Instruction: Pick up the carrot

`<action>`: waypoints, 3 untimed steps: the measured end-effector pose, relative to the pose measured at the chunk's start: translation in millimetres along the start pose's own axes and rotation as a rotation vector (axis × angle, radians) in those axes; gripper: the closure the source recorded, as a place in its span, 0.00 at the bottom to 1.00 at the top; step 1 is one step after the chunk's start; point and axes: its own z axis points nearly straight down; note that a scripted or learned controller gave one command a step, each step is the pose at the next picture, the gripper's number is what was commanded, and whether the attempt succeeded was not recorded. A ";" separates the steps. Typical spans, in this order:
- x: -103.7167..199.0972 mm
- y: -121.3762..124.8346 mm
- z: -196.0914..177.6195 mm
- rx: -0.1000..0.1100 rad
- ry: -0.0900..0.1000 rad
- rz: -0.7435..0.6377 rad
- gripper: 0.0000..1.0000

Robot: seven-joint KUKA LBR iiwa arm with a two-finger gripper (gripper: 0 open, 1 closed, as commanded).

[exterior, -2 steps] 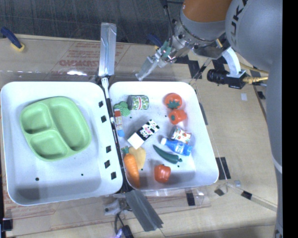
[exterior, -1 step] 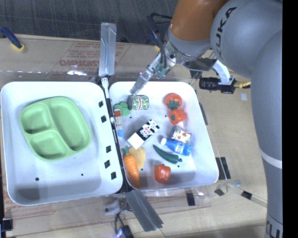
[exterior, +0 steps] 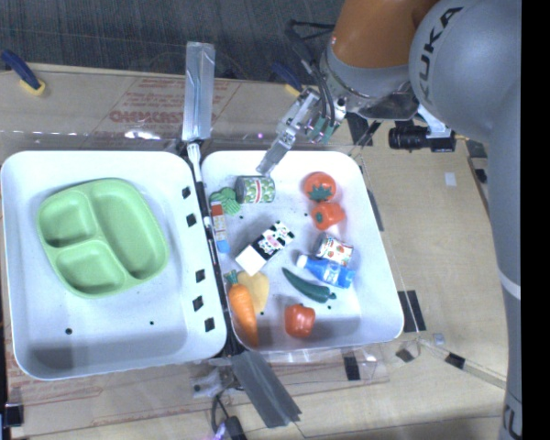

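the carrot [exterior: 243, 312] lies in the right bin [exterior: 381, 282], down by the front left corner, its long side running up and down the picture. the end effector [exterior: 268, 161] hangs at the far edge, well apart from it, above a green can [exterior: 255, 190]. i cannot tell how wide it is open; nothing seems held.

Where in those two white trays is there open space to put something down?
Left bin: bare floor along its near edge, below the green plate. Right bin: small patch near its far right corner, beyond the tomatoes. Crowded around the carrot.
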 end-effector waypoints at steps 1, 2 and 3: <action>27.0 -71.8 90.7 0.002 0.005 -0.046 0.00; 1.5 -12.5 90.6 0.000 0.001 -0.144 0.00; 0.4 -4.9 31.5 -0.001 -0.001 -0.223 0.00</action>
